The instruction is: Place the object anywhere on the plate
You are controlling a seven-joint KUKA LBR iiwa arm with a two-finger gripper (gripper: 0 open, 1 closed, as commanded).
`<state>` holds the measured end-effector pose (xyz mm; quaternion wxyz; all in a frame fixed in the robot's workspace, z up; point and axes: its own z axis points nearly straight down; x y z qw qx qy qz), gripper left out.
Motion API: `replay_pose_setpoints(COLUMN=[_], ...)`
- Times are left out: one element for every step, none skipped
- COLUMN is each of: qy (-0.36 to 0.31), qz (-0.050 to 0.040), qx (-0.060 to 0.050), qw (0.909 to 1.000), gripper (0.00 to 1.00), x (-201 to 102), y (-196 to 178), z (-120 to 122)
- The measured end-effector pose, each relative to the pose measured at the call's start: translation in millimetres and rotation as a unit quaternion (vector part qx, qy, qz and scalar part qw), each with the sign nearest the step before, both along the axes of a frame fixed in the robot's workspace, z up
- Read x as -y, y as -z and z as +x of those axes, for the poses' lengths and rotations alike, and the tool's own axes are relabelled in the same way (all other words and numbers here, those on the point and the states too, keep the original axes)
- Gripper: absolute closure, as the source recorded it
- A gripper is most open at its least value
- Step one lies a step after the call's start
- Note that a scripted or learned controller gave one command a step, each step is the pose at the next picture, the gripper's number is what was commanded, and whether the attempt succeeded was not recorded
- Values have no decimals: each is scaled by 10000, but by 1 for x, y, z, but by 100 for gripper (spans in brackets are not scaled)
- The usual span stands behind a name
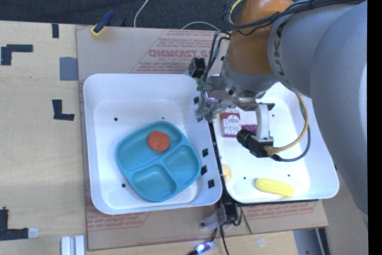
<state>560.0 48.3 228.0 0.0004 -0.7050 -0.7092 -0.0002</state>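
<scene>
Jaws are pointing down out of sight under the wrist, so I cannot tell whether they are apart or together. The gripper (204, 106) is hovering right over the seam where the two bins are meeting, at the far end of that shared wall.

Over in the left bin (89, 104) the blue plate (158, 185) is lying tilted across the floor, and the red disc (158, 140) is sitting in it, in the compartment nearest the top of the view, well apart from the gripper.

The right bin (322, 179) is looking busier. A small red-and-white box (231, 124) is lying just beside the gripper, with a purple thing (249, 128) touching its right side. A yellow cob (274, 187) is resting near the front wall, and a small yellow piece (226, 173) is sitting against the dividing wall.

The arm (322, 51) is reaching in from the right and covering much of the right bin's far half. Both bins are sitting on a cardboard sheet (173, 54), and a blue-and-yellow clip (102, 23) is lying at the sheet's far left corner.
</scene>
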Motion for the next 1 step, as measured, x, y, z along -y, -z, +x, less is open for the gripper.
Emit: replay_pose_setpoints(qy=[-4], qz=[4], qx=[-1], qw=[10000], gripper=[100], x=[-53], y=[4], z=[29])
